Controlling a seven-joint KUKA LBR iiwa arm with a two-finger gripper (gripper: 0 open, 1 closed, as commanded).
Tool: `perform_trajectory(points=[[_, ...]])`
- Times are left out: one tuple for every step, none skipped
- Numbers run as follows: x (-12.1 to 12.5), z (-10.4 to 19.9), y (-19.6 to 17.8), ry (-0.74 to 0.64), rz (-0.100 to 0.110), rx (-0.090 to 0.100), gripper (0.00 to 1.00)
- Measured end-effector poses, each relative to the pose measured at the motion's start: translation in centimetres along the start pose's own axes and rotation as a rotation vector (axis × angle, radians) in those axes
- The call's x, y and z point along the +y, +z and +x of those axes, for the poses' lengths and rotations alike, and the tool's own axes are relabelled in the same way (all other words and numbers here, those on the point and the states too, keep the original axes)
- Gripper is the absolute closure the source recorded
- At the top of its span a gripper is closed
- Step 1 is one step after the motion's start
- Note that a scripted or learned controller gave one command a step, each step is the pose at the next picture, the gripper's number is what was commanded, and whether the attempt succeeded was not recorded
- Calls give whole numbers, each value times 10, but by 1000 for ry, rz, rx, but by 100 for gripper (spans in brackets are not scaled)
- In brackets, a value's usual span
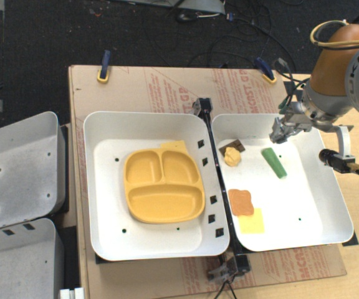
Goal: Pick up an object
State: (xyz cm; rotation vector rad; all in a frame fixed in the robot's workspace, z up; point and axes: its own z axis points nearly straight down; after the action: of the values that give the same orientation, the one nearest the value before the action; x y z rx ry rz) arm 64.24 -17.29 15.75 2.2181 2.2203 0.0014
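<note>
Above the right bin (329, 192) (far corner), end effector (279, 134)

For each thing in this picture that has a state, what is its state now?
Gripper: above the right bin's far edge, holding nothing visible.
Green block: lying flat in the right bin.
Orange piece: flat, touching the yellow square.
Yellow tray: flat, right side up, in the left bin.

Arm (348, 61) cropped at right edge
</note>
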Motion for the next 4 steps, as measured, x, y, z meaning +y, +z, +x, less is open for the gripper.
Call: perform_trajectory(points=[[3,-1,-65,-2,-6,-1,100],[3,-1,-58,-2,1,0,100],[-8,49,-52,-5,4,3,100],[-14,108,-47,-7,5,4,100]])
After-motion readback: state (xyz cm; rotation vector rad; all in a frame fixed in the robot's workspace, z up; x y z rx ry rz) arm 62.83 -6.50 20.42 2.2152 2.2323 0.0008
